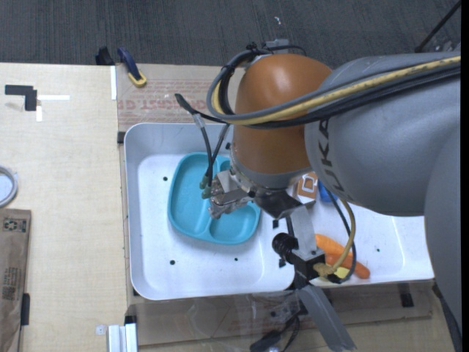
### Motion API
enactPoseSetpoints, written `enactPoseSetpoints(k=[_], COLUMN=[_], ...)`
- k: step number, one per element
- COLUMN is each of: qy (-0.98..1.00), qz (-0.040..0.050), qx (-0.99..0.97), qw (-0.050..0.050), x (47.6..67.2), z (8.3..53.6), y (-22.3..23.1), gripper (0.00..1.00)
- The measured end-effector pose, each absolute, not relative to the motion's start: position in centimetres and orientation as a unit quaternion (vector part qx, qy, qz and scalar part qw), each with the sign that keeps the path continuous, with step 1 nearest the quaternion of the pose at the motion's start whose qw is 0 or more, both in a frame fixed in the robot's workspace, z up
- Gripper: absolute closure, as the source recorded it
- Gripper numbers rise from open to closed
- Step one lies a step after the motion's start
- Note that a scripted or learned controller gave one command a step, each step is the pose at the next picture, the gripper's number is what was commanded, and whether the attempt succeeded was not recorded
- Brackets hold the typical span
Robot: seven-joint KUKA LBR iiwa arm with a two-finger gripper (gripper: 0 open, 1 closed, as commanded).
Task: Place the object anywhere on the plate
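Camera view, from above at a slant. Pale wooden table across the left half, dark floor along the top. At centre, a shallow white bin with rounded corners. Inside it, toward 9 o'clock of the bin's middle, a light blue plate with a divider ridge, lying flat on the bin floor.

Reaching in from 3 o'clock, the grey arm with its orange band bulking large over the bin, black and yellow cables looped around it. Below the band, the pincer hanging over the plate's 3 o'clock edge, its metal parts overlapping the blue surface. Whether open or closed: cannot tell, too cluttered and small; nothing clearly visible held there.

At 5 o'clock from the plate, well apart from it, an orange carrot-shaped object lying on the bin floor, partly crossed by a black bracket and a cable. Just beside the arm at 3 o'clock of the plate, a small orange-and-white box, partly hidden beneath the arm.

On the table: a blue-and-yellow clamp at 11 o'clock of the bin, a tape roll at the far 9 o'clock edge, and a brown cardboard piece below it.
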State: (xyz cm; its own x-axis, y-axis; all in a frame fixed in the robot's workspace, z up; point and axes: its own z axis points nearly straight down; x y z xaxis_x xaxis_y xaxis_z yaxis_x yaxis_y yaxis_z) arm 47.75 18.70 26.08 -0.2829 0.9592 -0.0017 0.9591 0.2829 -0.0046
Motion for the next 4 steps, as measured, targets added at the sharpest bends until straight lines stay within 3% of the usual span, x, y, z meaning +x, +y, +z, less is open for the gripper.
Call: enactPoseSetpoints(k=[1, 2, 3, 4], qy=[-0.741, -0.746, -0.743, -0.744], qz=[0.0014, 0.0026, 0.0033, 0.0021], qx=[-0.671, -0.666, -0.669, -0.669], qw=[-0.001, 0.001, 0.001, 0.0], x=[47.9, 47.7, 47.7, 47.8], z=[33.9, 28.5, 27.3, 28.7], y=[12.3, 15.7, 17.0, 7.7], gripper=[1.0, 1.0, 1.0, 1.0])
